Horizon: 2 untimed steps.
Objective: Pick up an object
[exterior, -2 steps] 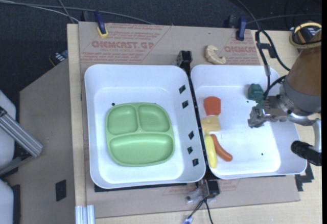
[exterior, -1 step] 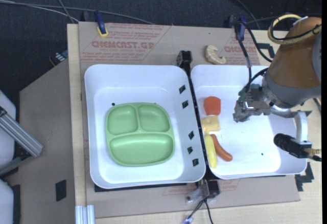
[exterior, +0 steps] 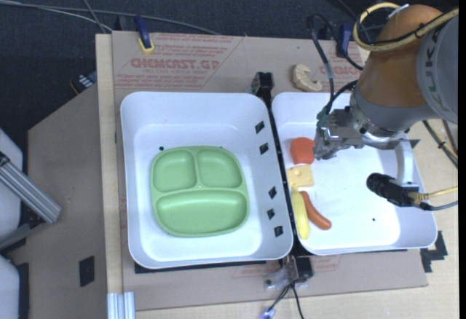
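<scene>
Two white bins are being carried side by side on the table (exterior: 182, 55). In the left bin (exterior: 138, 113) a green divided tray (exterior: 199, 190) is lying flat. The right bin (exterior: 378, 234) is holding a small cluster of toy foods along its left wall: an orange-red block (exterior: 302, 150) at the top, a pale yellow piece (exterior: 301, 177) just below it, then a yellow banana-like piece (exterior: 299, 219) and an orange sausage-like piece (exterior: 315, 212) side by side.

The arm (exterior: 404, 70) is being reached in from the right, and the gripper (exterior: 328, 141) is being held low over the right bin, just to the right of the orange-red block. How far the jaws are standing apart cannot be told, and nothing can be seen held between them.

The coming move is judged to turn on one relation: the orange-red block is lying immediately to the left of the jaws, nearly touching, and is the nearest candidate. It looks compact, with no clear long axis. The banana-like and sausage-like pieces are lying further toward the near rim, their long axes running roughly along the bin's left wall, so a short leftward shift is being judged sufficient for the block alone.
</scene>
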{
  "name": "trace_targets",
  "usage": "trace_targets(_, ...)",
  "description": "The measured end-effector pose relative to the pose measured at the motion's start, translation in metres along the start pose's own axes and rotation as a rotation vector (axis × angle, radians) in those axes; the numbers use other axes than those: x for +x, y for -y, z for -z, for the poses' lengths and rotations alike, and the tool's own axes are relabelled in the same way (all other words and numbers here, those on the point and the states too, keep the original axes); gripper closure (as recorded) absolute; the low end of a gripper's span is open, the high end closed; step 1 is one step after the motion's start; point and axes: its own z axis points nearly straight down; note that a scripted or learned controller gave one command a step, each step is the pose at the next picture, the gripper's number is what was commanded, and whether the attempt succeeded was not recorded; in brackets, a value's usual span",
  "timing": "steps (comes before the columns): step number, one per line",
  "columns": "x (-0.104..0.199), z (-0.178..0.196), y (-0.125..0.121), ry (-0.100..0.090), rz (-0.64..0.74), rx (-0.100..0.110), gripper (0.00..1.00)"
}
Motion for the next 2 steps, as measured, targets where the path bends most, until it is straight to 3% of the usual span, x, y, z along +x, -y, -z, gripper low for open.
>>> trace_targets(2, 0.095, 0.008, -0.054, -0.002, 0.001, -0.001, 1.0)
